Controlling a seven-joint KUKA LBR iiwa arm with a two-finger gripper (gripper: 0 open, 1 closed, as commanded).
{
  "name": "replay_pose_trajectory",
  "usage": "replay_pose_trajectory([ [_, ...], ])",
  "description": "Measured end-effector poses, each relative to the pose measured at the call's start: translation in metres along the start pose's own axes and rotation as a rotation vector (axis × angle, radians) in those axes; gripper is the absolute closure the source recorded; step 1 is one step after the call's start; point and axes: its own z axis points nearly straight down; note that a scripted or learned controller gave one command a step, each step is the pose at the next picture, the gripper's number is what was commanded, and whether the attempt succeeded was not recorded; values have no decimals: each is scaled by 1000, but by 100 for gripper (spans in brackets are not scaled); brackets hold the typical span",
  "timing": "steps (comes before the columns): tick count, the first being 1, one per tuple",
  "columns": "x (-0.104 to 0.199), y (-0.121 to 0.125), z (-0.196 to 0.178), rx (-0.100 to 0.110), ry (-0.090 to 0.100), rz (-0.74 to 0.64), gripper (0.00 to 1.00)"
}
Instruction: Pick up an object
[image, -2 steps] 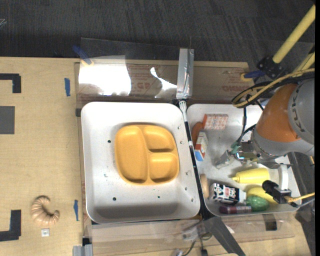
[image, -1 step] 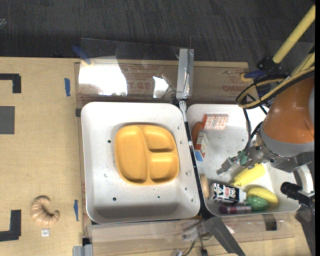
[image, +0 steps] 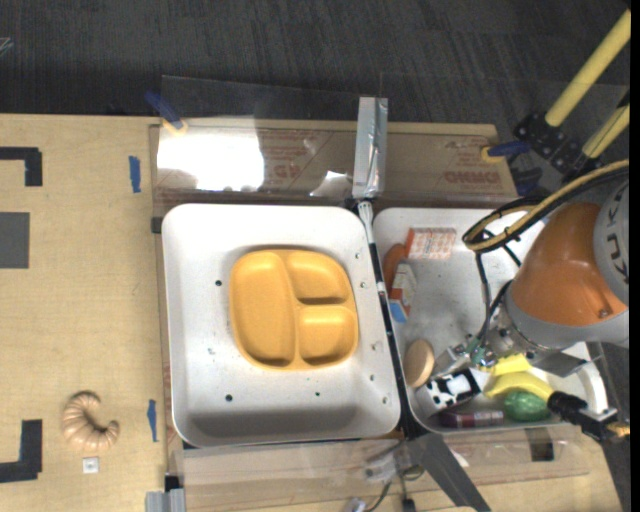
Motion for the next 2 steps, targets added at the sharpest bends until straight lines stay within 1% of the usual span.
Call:
replay_pose_trajectory([
  [1,2,1,13,-2,1,194,0],
  [2,-25,55,13,-3,-2,344,0],
])
